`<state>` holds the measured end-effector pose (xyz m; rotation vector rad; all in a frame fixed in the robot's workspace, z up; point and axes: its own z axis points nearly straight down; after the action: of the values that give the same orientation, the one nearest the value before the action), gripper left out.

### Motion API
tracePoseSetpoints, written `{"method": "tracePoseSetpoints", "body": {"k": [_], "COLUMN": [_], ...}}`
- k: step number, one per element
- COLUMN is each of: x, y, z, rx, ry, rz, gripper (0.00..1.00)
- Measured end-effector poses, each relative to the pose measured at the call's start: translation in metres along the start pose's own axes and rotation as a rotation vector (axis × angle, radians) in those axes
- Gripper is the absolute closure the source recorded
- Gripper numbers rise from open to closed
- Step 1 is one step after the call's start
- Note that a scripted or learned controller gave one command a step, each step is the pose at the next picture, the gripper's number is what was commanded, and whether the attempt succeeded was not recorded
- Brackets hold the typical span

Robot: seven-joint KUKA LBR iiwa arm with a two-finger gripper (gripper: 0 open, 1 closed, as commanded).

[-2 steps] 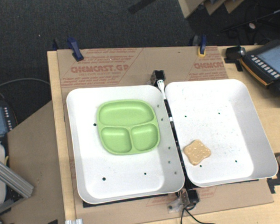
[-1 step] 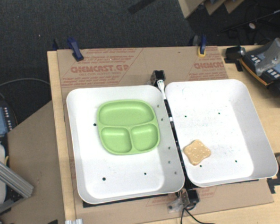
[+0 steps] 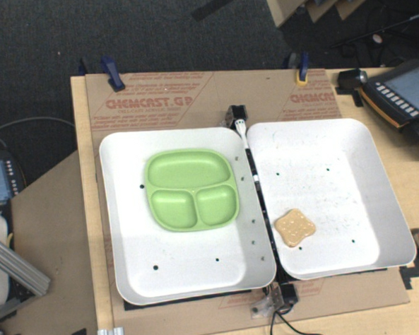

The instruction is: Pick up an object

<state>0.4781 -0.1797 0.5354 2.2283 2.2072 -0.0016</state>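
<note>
Item: tan cracker-shaped piece, flat in the right bin, hard by its left wall. Green divided tray, left bin. Claw state: cannot tell.

tray: smooth green plastic | bins: matt white | bench: cardboard

A lab or robotics test bench: two white bins clamped onto a cardboard-covered board, loose cables below, a teach pendant right of them.
</note>
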Motion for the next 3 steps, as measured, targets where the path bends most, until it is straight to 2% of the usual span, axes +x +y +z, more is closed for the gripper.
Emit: {"method": "tracePoseSetpoints", "body": {"k": [1, 2, 3], "x": [0.128, 0.032, -0.021], "y": [0.0, 0.0, -0.002], "z": [0.064, -0.002, 0.245], "rx": [0.011, -0.007, 0.019], "ry": [0.008, -0.001, 0.008], "rz": [-0.023, 0.0, -0.005], "gripper": [0.0, 0.0, 0.0]}}
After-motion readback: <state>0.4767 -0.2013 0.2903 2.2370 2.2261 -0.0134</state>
